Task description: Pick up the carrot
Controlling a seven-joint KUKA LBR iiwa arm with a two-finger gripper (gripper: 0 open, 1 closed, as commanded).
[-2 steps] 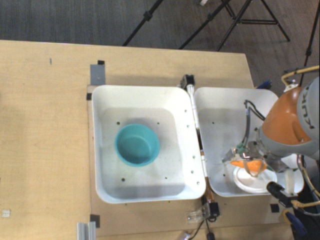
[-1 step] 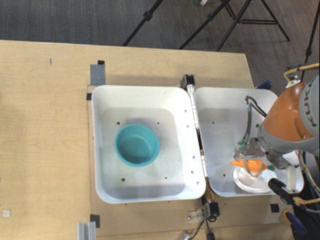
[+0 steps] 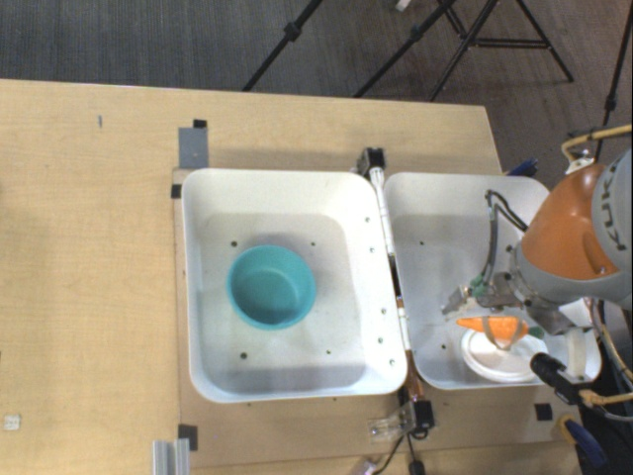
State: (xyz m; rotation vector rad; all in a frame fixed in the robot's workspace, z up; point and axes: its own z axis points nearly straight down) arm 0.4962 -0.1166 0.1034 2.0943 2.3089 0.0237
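The orange carrot [image 3: 493,326] is in the right bin [image 3: 435,265], near its front right corner, partly over the rim of a white plate [image 3: 497,361]. My gripper [image 3: 487,305] hangs directly above the carrot, very close to it or touching it. The grey wrist and its orange band [image 3: 566,234] reach in from the right and hide the gripper's upper part. Whether the carrot is gripped cannot be told from this angle.
A teal bowl [image 3: 272,285] stands in the middle of the left bin [image 3: 213,364]. The divider between the two bins [image 3: 388,265] runs just left of the gripper. The wooden bench [image 3: 89,265] spreads out to the left.
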